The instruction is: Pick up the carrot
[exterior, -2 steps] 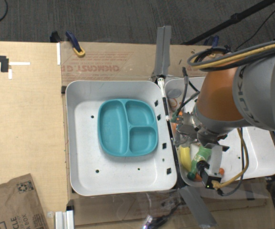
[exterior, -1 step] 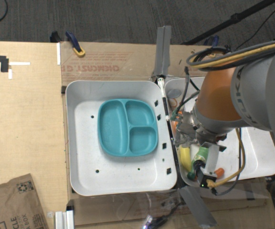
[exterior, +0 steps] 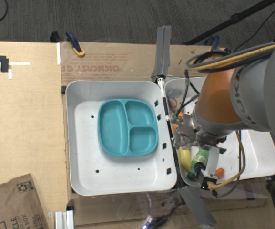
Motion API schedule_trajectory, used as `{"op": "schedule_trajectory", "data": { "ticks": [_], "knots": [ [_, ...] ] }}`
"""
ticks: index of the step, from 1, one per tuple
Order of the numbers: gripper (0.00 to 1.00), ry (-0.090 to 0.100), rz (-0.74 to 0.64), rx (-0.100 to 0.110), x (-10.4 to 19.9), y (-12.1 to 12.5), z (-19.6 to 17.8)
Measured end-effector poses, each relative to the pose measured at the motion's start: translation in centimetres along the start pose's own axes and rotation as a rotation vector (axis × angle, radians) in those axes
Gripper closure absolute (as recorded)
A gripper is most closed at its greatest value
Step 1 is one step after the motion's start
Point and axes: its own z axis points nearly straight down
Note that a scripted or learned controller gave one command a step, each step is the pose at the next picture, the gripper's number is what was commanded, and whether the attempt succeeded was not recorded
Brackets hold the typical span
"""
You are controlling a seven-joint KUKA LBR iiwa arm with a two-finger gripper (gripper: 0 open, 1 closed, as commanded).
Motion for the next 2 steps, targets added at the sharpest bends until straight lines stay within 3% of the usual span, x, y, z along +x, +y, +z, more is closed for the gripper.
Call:
{"op": "schedule_trajectory", "data": {
  "ticks": [1,2],
  "knots": [
    [1.00,0.000,0.031,-0.002,0.6,0.9,-1.0],
    [1.00,0.000,0.013,-0.001,-1.1,0.4,-0.9]
  ]
}}
